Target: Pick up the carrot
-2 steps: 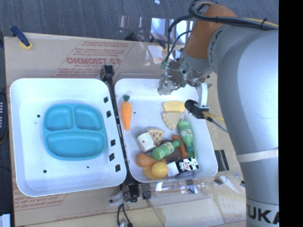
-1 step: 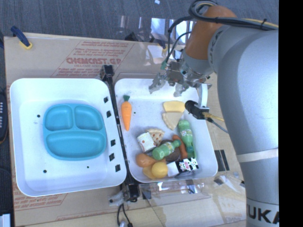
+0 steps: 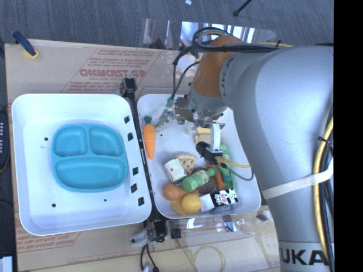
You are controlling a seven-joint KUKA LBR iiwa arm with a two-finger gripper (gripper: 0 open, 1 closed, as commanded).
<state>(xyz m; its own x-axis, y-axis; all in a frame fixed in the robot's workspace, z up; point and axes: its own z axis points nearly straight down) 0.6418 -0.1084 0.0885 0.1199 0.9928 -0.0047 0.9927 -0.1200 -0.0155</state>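
grey arm (image 3: 272,95) reaches in from the right — wrist bent downward.

grey carpet floor (image 3: 85,7), brown cardboard bench top (image 3: 74,67)

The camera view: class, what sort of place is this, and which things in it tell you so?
Probably a robotics lab bench set up for pick-and-place trials. A KUKA arm reaches over two white bins; the right one holds toy food, including a carrot, and the left a blue divided plate.

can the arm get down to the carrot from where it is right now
Probably yes. The carrot lies alone by the right bin's left wall, apart from the toy pile, with the tool hanging close to its upper right.
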